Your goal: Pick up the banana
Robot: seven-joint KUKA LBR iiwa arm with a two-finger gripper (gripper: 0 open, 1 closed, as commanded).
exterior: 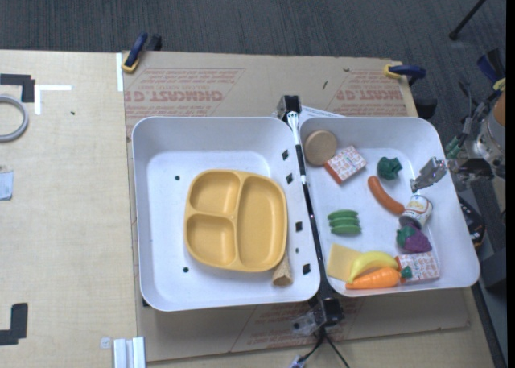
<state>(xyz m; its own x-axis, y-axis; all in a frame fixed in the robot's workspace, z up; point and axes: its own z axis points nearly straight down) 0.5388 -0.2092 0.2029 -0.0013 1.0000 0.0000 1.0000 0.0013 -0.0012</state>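
Observation:
The yellow banana [375, 262] lies near the front edge of the right bin [451, 278]. It is wedged between a yellow cheese wedge [341, 261] on its left and an orange carrot [375, 279] just in front of it. My gripper [429, 173] hovers over the right side of the same bin, well behind the banana and above a small can [416, 211]. Nothing shows in the gripper.
The right bin also holds purple grapes [414, 239], a printed box [421, 266], a sausage [386, 195], green pea pods [344, 222], a dark green vegetable [389, 167], a cracker box [346, 163] and a brown disc [319, 146]. A yellow divided plate [237, 220] sits in the left bin [153, 197].

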